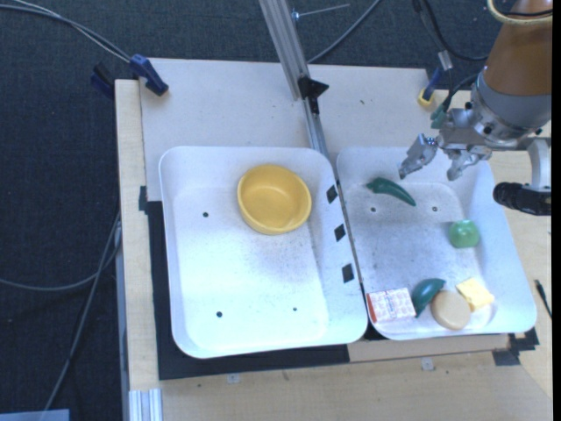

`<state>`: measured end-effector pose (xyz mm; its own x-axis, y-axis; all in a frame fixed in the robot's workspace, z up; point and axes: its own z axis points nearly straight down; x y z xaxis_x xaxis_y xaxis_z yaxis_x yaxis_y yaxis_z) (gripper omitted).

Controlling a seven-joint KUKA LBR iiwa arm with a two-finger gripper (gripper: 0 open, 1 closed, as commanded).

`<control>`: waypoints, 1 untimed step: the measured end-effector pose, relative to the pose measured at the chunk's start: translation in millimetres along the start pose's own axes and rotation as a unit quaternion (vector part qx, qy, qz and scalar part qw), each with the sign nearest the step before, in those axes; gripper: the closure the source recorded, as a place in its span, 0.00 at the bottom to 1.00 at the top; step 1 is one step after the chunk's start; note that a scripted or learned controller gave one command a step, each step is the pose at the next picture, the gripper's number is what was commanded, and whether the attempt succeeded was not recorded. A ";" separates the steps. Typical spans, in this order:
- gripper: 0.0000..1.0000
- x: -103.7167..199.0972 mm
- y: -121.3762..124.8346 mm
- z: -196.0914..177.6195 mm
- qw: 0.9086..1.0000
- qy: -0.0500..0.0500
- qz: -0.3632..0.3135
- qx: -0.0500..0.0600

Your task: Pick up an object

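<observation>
Hovering over the far end of the right bin [513,274], the jaws [436,158] standing spread apart, two prongs angled down and out, nothing between them. Sitting just left of and below the left prong, the dark green pepper [391,191], lying flat on the bin floor, long axis running left to right, apart from the prongs.

Judging it the likeliest target: probably a light plastic toy, stiff and smooth, apt to slide or roll if nudged from one side. Best taken across its narrow middle, closing square to its length, not at the tapered tip.

Moving outward: a small round green ball [464,233] lying nearer and to the right, well apart from the pepper. Crowding the near right corner, a red-and-white box [391,305], a teal piece [428,293], a tan disc [450,310] and a yellow block [475,294], touching or nearly so, harder to pick singly.

Leaving open floor around the pepper on all sides, with the bin's far rim rising close behind it and the dividing edge between the bins to the left. Resting in the left bin [263,340], a yellow bowl [274,198], well clear. Bearing both bins, the desk [219,103].
</observation>
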<state>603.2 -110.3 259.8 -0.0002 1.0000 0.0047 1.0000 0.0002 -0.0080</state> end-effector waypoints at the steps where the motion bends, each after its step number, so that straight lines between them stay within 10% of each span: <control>1: 0.00 9.2 -4.8 57.0 1.000 0.000 0.000 0.003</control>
<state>597.9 -100.9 202.8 0.0005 1.0000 0.0051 0.9999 -0.0004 -0.0146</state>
